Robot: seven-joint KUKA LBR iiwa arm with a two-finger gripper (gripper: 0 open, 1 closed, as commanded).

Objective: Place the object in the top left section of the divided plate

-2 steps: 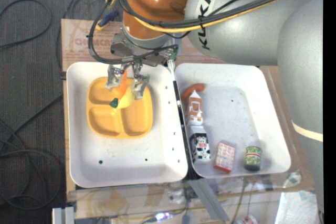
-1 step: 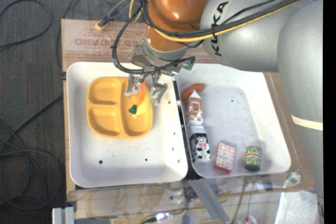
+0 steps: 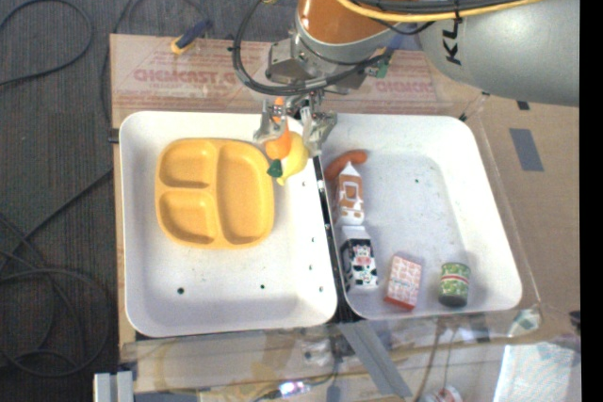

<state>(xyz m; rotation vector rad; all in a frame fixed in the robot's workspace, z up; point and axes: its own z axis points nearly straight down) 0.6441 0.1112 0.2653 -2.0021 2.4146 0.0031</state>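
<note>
Here, the camera view looks down at a slant on two shallow white bins side by side on a bench. The grey arm, with "KUKA" in black letters on its casing, reaches in from the right. Its gripper hangs over the left bin near the shared wall, and a small yellow and orange toy with a green tip sits between its fingers, seemingly pinched there and raised clear of the floor, probably for carrying.

The toy is just beside the right edge of the yellow divided plate, which lies in the left bin. The plate's top left section holds nothing, so the placing is not yet done, and the toy would need to travel left across the plate.

In the right bin lie a white bottle with an orange label, a black-and-white carton, a red patterned box and a green can; their print is too small to read. Faded red lettering on the cardboard behind the bins is not legible.
</note>
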